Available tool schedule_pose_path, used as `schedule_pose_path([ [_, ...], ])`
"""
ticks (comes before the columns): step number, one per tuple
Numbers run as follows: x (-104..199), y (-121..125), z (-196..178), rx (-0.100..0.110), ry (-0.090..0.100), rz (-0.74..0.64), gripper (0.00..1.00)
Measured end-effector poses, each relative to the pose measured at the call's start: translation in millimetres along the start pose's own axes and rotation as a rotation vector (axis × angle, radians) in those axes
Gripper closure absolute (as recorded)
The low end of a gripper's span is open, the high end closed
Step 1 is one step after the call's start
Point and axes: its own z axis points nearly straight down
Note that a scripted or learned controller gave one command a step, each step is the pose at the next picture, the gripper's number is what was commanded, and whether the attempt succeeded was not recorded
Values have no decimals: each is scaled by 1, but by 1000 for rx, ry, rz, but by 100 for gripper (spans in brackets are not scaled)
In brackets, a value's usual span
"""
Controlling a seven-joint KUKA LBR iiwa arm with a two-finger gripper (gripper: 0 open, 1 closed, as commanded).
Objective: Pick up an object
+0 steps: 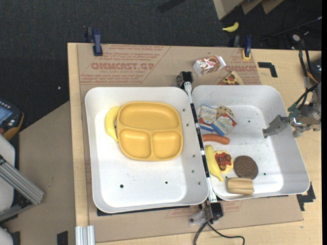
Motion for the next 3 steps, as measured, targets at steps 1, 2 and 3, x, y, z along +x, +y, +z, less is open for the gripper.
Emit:
schedule_pose_path([
  [1,46,-28,85,11,6,-2,0],
  [2,47,-29,149,3,4,2,0],
  [3,46,-24,132,-14,-1,-1,100],
])
